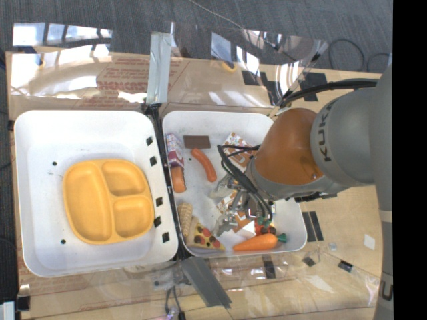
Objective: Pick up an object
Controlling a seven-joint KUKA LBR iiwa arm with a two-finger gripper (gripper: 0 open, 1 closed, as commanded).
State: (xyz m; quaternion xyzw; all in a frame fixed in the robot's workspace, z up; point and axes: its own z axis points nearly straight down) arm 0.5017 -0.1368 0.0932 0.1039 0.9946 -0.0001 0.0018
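**Station State: Arm Over Right Bin**

**Count of items**
- Bins: two. The left bin [30, 179] holds one yellow tray [107, 200] with three compartments. The right bin [220, 120] holds the loose objects.
- Sausages: two. One [204, 165] lies at upper centre of the right bin; a second [178, 179] lies along that bin's left wall.
- Carrot [255, 243]: one, at the lower edge of the right bin.
- Brown block [197, 141]: one, near the upper wall.
- Wrapped bar [174, 149]: one, just above the second sausage.
- Cone [185, 221]: one, at lower left of the right bin.
- Pizza slice [206, 239]: one, beside the cone.
- Packet [235, 143]: one, partly under the arm.

**Hidden or unclear**
- The hand [235, 213] sits low in the centre of the right bin, among cables and clutter. Whether its fingers are apart or together cannot be determined, and no object is seen between them.
- The orange band [287, 155] and grey arm [347, 135] cover the right part of the bin.
- Small red and green items near the carrot cannot be identified.

**Surroundings**
- The surface [80, 79] is brown, with glossy reflections and grey tape [157, 65].
- Dark carpet [80, 2] fills the top of the frame.
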